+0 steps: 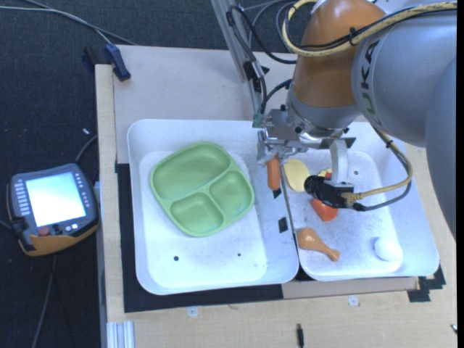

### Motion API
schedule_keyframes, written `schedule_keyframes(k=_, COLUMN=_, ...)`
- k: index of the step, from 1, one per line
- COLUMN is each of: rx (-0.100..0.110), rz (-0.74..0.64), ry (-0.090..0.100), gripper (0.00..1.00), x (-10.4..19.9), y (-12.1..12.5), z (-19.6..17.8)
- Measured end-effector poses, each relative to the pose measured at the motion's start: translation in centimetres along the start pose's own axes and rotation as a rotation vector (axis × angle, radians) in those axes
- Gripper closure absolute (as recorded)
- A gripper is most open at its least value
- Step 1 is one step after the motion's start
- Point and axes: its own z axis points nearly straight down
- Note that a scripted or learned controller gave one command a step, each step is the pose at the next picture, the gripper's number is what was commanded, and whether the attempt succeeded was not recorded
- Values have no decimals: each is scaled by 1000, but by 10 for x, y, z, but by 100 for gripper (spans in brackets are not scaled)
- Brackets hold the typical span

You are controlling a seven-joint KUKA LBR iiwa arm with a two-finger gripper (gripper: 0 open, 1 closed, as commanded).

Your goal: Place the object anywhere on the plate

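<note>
A light green plate [201,187] with three compartments lies in the left white bin [217,267]. My gripper [273,153] hangs over the seam between the two bins, just right of the plate's right rim. A small orange carrot-shaped object [273,175] hangs point-down between its fingers, which are shut on its top end. The carrot sits above the bins' dividing edge, beside the plate and not over it.
The right bin [406,216] holds a pale yellow piece [295,175], an orange-red piece [324,209], a tan drumstick-shaped toy [317,243] and a white egg [387,249]. A black cable fitting [330,189] hangs from the wrist. A teach pendant [51,207] lies off the bench at left.
</note>
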Motion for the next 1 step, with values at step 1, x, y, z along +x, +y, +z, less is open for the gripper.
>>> schedule_keyframes(k=1, rx=1, rz=0, ry=0, gripper=100, x=54, y=4, z=6)
